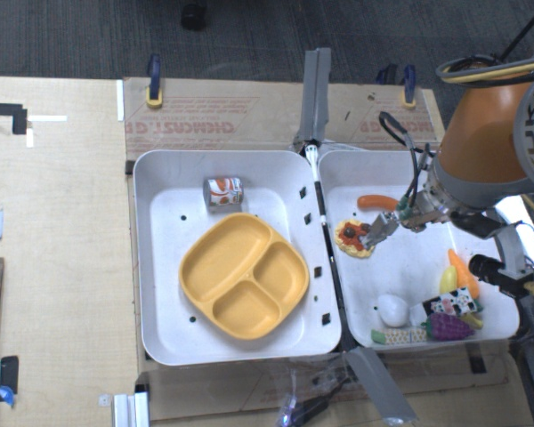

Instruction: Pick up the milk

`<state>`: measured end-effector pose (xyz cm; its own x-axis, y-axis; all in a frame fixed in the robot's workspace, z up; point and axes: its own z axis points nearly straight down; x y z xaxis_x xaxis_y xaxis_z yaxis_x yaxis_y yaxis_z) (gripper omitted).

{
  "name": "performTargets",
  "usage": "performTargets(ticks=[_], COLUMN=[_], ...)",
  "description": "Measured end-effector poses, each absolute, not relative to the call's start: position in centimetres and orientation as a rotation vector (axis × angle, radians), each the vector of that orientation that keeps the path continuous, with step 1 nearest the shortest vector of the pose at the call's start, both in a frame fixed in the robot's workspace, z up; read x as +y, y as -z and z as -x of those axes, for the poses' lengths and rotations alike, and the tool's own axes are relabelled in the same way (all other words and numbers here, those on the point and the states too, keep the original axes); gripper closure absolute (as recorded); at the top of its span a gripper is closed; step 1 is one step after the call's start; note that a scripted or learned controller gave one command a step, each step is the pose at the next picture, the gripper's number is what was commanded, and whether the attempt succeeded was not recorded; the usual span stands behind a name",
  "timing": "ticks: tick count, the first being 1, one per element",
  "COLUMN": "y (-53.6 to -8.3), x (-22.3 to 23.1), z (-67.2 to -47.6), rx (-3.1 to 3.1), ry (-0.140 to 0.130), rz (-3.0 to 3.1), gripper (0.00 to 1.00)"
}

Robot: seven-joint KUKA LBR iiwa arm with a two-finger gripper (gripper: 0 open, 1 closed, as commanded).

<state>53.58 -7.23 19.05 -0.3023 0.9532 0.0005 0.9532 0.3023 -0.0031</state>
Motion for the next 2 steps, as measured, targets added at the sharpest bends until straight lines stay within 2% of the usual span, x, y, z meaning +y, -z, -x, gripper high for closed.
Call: performTargets(ticks=[1,2], y=[-25.3,-22.7], x=[-2.2,1.2], z=[-47.8,-47.7], rx=[-2.578,-2.572], ry=[-0.002,-0.005], rz=[1.794,1.799], gripper=[0.00,0.00])
